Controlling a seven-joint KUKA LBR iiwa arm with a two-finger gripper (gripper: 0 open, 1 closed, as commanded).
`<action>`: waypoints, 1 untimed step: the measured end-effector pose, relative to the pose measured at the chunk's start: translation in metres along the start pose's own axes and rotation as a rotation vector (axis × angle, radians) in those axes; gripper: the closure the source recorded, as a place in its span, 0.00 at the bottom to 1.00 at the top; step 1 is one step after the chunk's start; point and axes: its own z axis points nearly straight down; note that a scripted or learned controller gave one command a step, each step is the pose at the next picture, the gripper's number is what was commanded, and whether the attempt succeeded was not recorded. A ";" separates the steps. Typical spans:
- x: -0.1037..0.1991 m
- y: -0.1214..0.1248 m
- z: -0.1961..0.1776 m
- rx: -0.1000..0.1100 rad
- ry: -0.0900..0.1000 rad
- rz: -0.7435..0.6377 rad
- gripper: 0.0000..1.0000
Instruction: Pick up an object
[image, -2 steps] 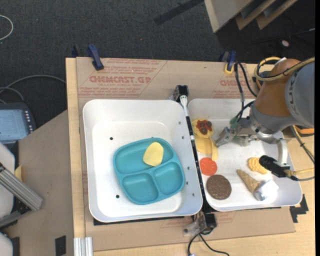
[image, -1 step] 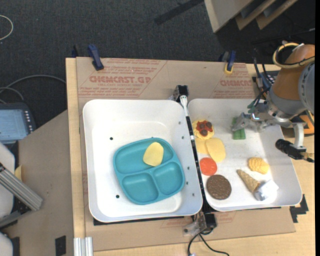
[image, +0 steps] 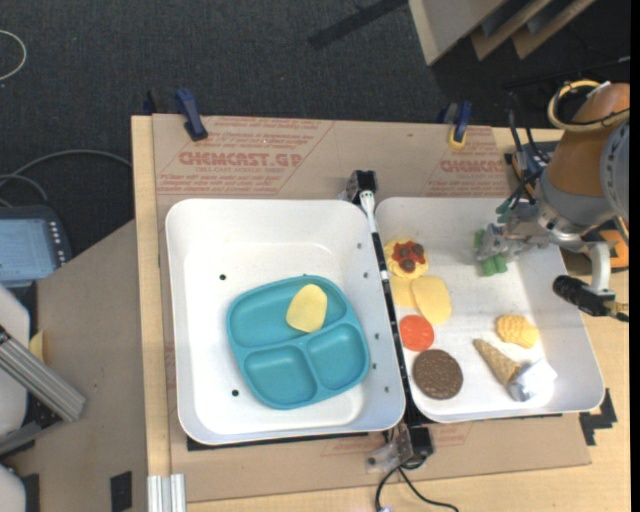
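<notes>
**Gripper low over the right bin's upper right corner**

The gripper (image: 492, 250) sits in the upper right of the frame, over the far part of the right bin (image: 570, 400), with a small green piece (image: 491, 265) at its tip; whether the fingers are apart or together cannot be told from here. The objects to pick lie below and left of it on the bin's smooth white floor: a flat pale yellow slab (image: 431, 298), a yellow piece topped with red and dark bits (image: 408, 257), a glossy orange-red disc (image: 416, 332), a rough dark brown round cookie (image: 438, 374), a ridged yellow shell-shaped piece (image: 517, 330), and a tan waffle cone (image: 498, 359) ending in a crumpled white lump (image: 535, 380).

The left bin (image: 200, 240), centre-left, holds a teal plastic divided plate (image: 300, 365) with rounded corners; a smooth yellow oval piece (image: 307, 308) rests in its large upper compartment.

Both bins sit on a brown cardboard sheet (image: 250, 155) printed in red, held by blue clamps (image: 190, 112) at its upper edge.
</notes>
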 end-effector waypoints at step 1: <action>0.125 0.035 -0.095 -0.005 0.004 -0.008 1.00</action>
